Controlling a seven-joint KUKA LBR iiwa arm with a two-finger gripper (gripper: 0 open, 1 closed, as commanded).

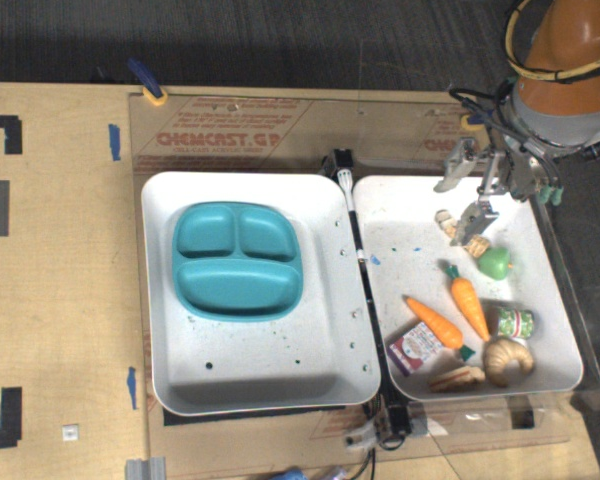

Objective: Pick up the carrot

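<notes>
Two orange carrots (pixel 468 304) with green tops are seen lying in the right bin (pixel 560 298), angled, near each other.

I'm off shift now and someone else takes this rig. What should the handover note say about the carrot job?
Gripper: hangs over the upper part of the right bin, with nothing visibly held.
Two carrots lie in the right bin, below the gripper, side by side next to a green can and a small packet.
The left bin holds a teal divided plate.
Done: nothing lifted.
Left: come down on a carrot, close, lift.
</notes>
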